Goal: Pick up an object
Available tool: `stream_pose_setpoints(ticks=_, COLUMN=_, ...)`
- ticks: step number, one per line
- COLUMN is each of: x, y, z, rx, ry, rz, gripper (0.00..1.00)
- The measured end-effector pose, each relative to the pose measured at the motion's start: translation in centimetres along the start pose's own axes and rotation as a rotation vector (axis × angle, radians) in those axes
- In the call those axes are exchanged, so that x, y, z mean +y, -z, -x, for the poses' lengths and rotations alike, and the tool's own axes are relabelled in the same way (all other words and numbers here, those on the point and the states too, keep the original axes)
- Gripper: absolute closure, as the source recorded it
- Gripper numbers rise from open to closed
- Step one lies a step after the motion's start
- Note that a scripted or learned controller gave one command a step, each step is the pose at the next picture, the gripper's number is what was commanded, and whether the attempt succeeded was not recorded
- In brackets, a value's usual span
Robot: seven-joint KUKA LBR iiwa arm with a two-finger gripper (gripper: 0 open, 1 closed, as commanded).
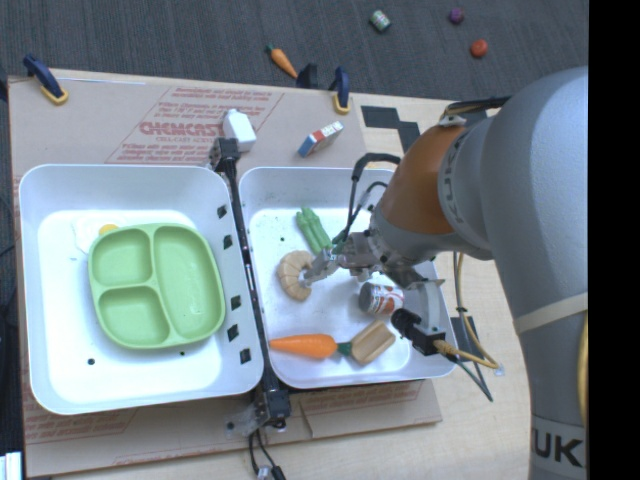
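Gripper point(322, 265) lowered into the right bin point(262, 268), its metal fingertips at the right edge of a tan shrimp-shaped toy point(294, 274); whether they are parted or closed cannot be told from here, and nothing is visibly held between them. Green pod-like toy point(314, 229) just above and left of the tip; small can point(378, 298) below the wrist; orange carrot point(304, 346) and tan block point(372, 343) near the bin's front wall, well clear of the fingers. Left bin point(40, 298) bears a green divided plate point(156, 284); grey arm point(500, 183) enters from the right.
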State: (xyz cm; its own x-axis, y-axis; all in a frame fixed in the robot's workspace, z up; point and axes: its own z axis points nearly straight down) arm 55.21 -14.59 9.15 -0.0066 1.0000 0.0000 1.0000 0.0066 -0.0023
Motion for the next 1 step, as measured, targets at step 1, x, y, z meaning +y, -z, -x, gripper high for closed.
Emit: stream_pose_setpoints(ticks=1, x=0.0, y=0.99, z=-0.02, rx=0.0, ry=0.004, rz=-0.002, gripper=1.0)
